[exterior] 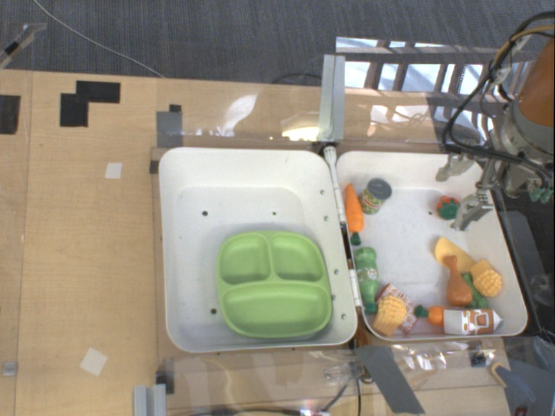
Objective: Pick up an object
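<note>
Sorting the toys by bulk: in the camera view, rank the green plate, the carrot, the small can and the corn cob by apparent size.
1. green plate
2. carrot
3. small can and corn cob: too alike to rank.

A pale wooden bench is carrying two shallow white bins lying side by side and touching along their inner rims, the left bin and the right bin, with black square markings and small pale patches lying on its bare left part.
</note>
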Robot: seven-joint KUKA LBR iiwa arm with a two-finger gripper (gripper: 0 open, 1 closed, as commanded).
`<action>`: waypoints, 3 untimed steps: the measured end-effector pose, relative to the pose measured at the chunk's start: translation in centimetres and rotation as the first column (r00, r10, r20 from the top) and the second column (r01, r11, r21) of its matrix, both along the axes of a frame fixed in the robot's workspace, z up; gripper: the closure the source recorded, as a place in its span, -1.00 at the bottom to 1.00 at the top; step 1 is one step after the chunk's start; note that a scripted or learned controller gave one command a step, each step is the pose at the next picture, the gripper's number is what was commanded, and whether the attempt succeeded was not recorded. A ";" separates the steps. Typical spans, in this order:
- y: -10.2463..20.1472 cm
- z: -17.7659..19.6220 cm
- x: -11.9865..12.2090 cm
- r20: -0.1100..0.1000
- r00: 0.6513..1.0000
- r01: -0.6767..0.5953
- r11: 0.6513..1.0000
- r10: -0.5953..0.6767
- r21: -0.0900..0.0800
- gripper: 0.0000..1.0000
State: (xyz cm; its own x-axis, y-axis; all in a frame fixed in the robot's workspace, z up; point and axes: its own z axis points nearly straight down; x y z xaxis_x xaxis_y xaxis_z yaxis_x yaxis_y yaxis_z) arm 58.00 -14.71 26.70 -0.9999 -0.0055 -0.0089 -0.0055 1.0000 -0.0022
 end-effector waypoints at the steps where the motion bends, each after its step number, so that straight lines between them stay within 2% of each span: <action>1: -1.8 -15.8 -2.6 -0.013 0.997 -0.071 0.997 0.071 0.005 -1.00; 2: 5.7 -17.5 4.2 0.002 0.983 -0.183 0.983 0.183 -0.001 -1.00; 3: 6.4 -17.7 0.2 0.007 0.990 -0.138 0.990 0.138 -0.001 -1.00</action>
State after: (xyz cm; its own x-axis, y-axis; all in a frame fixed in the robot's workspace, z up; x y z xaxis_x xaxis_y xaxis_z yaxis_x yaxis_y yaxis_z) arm 58.23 -8.29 9.03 -0.9896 -0.1430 -0.0154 -0.1429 0.9897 -0.0029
